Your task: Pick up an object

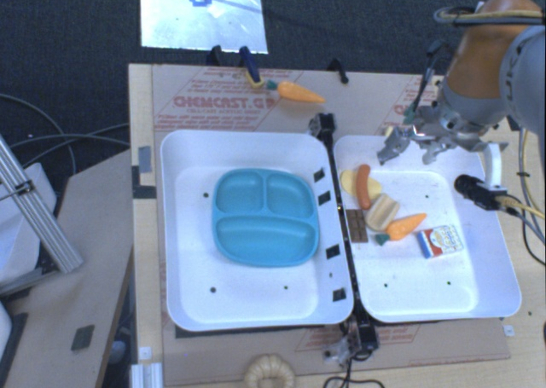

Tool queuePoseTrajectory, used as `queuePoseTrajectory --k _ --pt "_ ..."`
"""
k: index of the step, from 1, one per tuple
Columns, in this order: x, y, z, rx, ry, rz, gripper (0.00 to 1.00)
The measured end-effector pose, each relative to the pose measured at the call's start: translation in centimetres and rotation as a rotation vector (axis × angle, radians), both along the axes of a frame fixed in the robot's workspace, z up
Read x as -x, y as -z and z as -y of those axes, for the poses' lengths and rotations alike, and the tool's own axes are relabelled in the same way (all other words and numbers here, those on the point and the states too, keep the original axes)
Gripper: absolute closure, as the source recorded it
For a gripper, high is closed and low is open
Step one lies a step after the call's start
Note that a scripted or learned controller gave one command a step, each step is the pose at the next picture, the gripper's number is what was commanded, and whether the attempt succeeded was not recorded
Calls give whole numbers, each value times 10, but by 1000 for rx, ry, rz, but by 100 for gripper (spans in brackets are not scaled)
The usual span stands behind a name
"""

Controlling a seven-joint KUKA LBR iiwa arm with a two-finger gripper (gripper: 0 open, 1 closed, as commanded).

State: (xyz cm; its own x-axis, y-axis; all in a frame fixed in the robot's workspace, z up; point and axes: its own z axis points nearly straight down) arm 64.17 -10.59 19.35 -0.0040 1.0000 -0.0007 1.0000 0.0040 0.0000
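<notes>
Two white bins sit side by side before us. Our left bin holds a blue divided plate; the right bin holds the small things we might pick. Our arm reaches in from the right, its gripper hovering over the right bin's far edge, fingers spread apart and holding nothing. Near the bin's left side lie a sausage, a bread piece, a toy carrot and a small carton. Another carrot lies on the board beyond the bins.

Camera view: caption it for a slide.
Open gripper above right bin of toy food; blue plate in left bin.
</notes>
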Motion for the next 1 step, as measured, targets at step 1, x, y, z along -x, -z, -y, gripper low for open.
queuePoseTrajectory --k 1 --pt "-7 45 5 0 2 0 0"
